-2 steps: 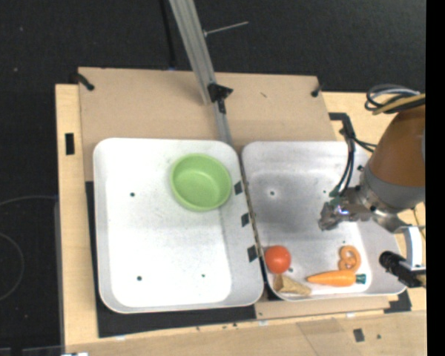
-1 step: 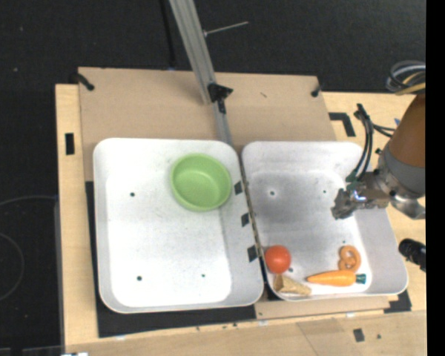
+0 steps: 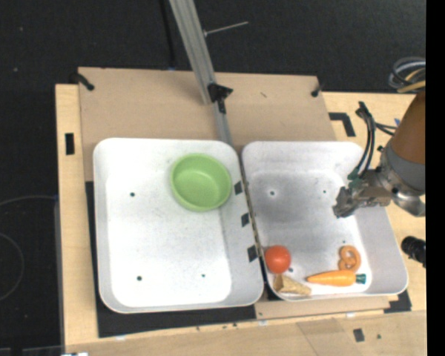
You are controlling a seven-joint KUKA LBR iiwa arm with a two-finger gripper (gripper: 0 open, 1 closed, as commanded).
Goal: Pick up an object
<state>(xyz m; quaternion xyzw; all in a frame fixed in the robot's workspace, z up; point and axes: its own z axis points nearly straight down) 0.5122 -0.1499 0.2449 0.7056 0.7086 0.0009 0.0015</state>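
Carrot (image 3: 331, 277): likely light, rigid, slick plastic; grasp across mid-shaft. Lies below gripper (image 3: 344, 204), well apart, near right bin (image 3: 297, 176) front wall, pretzel (image 3: 348, 257) just above, tomato (image 3: 277, 258) left. Finger state: cannot tell.

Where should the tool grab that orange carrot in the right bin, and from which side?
Probably across the thick middle of the carrot, coming straight down from above. It lies flat and lengthwise along the right bin's near wall, so closing across its narrow width looks easiest, though the wall leaves little room.
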